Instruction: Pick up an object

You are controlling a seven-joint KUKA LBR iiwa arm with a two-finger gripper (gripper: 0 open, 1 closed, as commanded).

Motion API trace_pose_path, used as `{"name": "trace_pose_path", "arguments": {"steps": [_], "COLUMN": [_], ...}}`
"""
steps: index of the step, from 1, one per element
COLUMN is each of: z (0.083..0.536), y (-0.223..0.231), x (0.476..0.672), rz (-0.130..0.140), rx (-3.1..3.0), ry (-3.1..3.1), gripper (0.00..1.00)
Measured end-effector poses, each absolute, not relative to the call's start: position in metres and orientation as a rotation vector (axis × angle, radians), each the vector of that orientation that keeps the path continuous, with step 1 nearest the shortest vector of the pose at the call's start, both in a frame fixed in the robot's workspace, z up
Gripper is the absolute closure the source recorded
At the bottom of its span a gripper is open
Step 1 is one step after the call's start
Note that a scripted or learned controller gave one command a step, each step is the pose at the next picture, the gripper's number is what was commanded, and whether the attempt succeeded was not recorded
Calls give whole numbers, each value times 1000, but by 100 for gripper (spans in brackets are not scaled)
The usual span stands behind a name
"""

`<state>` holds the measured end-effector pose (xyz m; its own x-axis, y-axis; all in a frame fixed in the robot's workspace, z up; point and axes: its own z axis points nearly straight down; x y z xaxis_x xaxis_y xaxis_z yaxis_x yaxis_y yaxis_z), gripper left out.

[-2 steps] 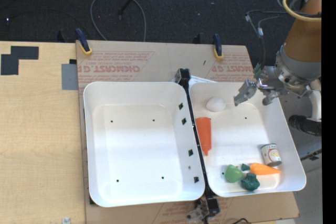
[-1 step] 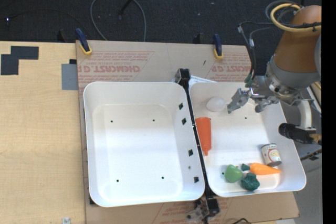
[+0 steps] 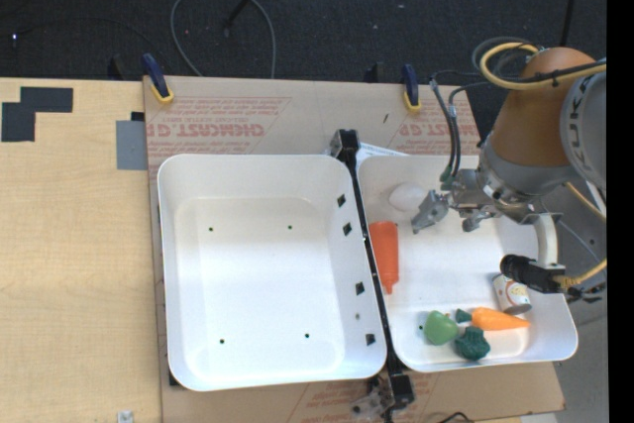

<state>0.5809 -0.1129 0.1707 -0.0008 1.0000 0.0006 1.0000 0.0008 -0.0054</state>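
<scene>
Overhead, two shallow white bins sit side by side on the table [image 3: 69, 263], touching along a shared edge. The left bin [image 3: 188, 183] shows bare floor with a few dark dots. The right bin [image 3: 555, 347] holds all the objects. The fingers [image 3: 451, 211] hang over its upper part, spread apart with nothing between them. Just to their left lies a pale whitish lump [image 3: 406, 196], hard to make out against the bin. Below and left of the fingers, an orange block [image 3: 384, 255] lies lengthwise against the dividing edge. Well below them, near the bin's lower rim, sit a light green ball [image 3: 438, 328], a dark green lump [image 3: 473, 344] and an orange carrot [image 3: 500, 319], close together. A small can [image 3: 511, 293] lies just above the carrot. The arm [image 3: 540, 129], with its orange band, reaches in from the right and bends down toward the bin.
</scene>
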Motion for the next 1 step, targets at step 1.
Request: {"name": "trace_pose_path", "arguments": {"steps": [1], "z": [124], "y": [-119], "x": [583], "rz": [5], "rx": [-2219], "ry": [-2219], "gripper": [0]}}
